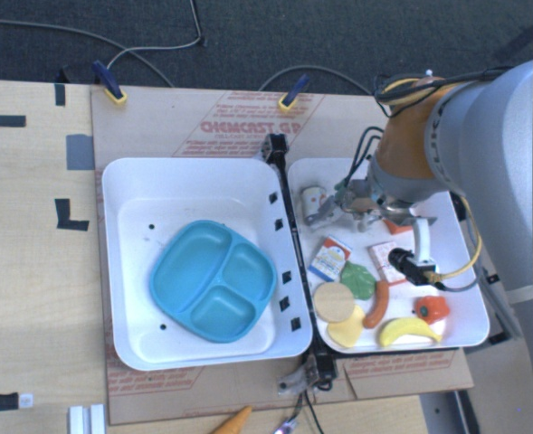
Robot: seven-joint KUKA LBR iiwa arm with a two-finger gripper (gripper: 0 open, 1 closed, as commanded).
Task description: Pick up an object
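My gripper (317, 204) hangs low over the upper left corner of the right bin (472, 333), close to the divider wall. Below it in that bin lie a small white, blue and red carton (329, 259), a green leafy piece (358, 280), a tan round disc (334, 301), a red sausage (376, 306), a yellow banana (409, 331), a red-orange tomato (432, 308) and a pale yellow piece (346, 333). An orange item (397, 227) is partly hidden under the wrist. The grey arm with its orange band (411, 143) covers the bin's upper right.
The left bin (121, 188) holds a blue divided plate (214, 280). Two yellow-and-blue clamps (110, 84) (293, 95) grip the cardboard at the back. Cables trail behind the bins. An orange object (234, 419) lies on the bench in front.
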